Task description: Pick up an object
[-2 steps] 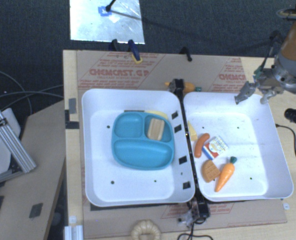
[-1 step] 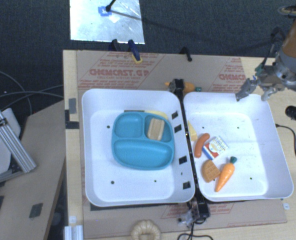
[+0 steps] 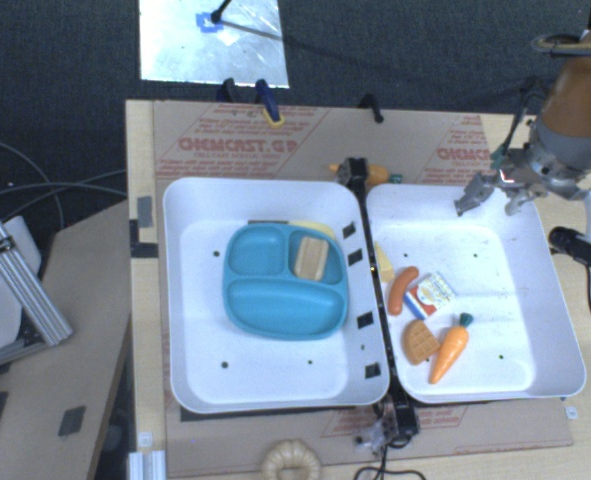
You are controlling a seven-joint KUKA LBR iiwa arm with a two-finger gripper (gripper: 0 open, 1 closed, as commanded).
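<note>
While nothing is yet picked up, two shallow white bins sit side by side on the bench (image 3: 95, 268), seen from above at a slant.

Going L to R: the left bin (image 3: 190, 298) holds a blue divided plate (image 3: 275, 293), w/ a tan slice of toy bread (image 3: 311, 258) lying in its upper-right compartment. A dark divider runs btwn the bins.

The right bin (image 3: 535, 298) holds a small cluster of toy food in its lower-left part. First comes a sausage (image 3: 402, 290), long axis tilted, upper end to the right. Just beside it, a small white packet (image 3: 435, 290). Below these, a brown biscuit-like piece (image 3: 420, 342), touching or nearly touching a carrot (image 3: 448, 352). The carrot's long axis runs diagonally, green top up-right, tip down-left.

Furthest right, the grey arm w/ orange band reaches in. Its gripper (image 3: 497, 196) hangs over the right bin's far rim, fingers spread apart, nothing btwn them.

Key relation: the food cluster lies down and to the left of the gripper in the picture, i.e. toward the near side of the bin, well apart from it. The sausage and packet look nearest; carrot and biscuit lie further. Judging by this, any pick needs travel toward the near-left, then descent, w/ fingers set across the item's long axis.
</note>
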